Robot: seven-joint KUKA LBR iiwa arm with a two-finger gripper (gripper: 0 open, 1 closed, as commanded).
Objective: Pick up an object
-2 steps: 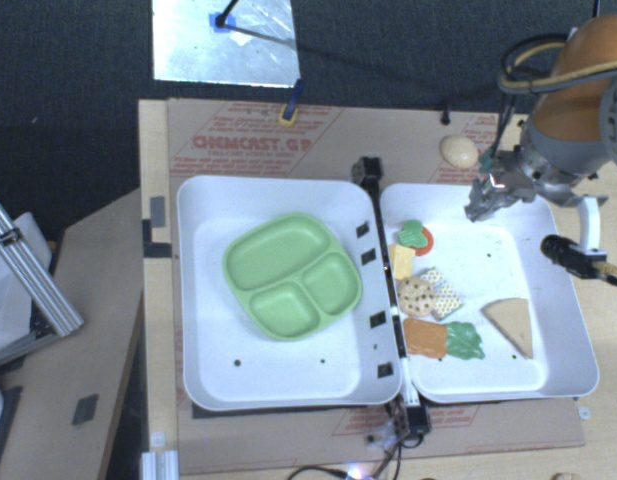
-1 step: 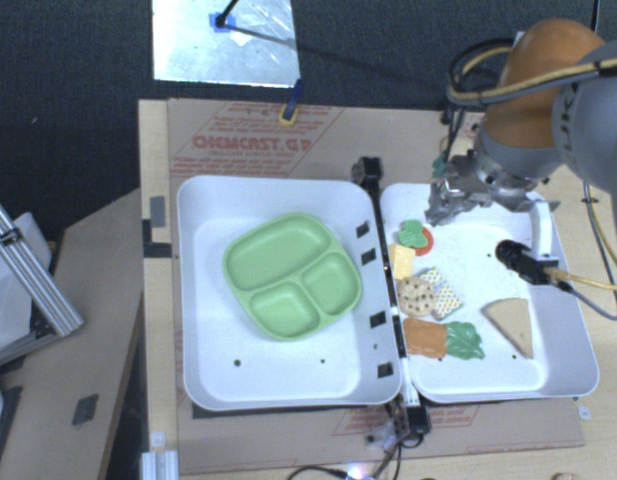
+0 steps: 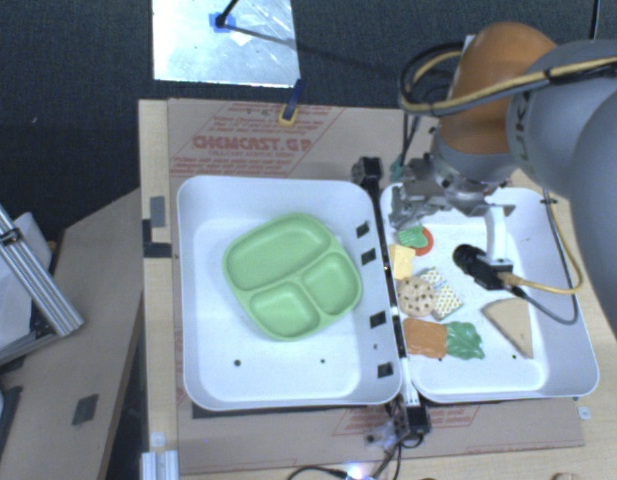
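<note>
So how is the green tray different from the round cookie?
The green tray lies alone in the left bin; the cookie lies among other toys in the right bin. The tray is far bigger. The tray is plain green with three compartments; the cookie is tan and speckled. Both lie flat.

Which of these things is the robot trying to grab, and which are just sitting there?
For the job:
pincer
tomato slice
cheese
cookie
toast
lettuce

Just lying about:
green tray
left bin
foil sheet
</note>
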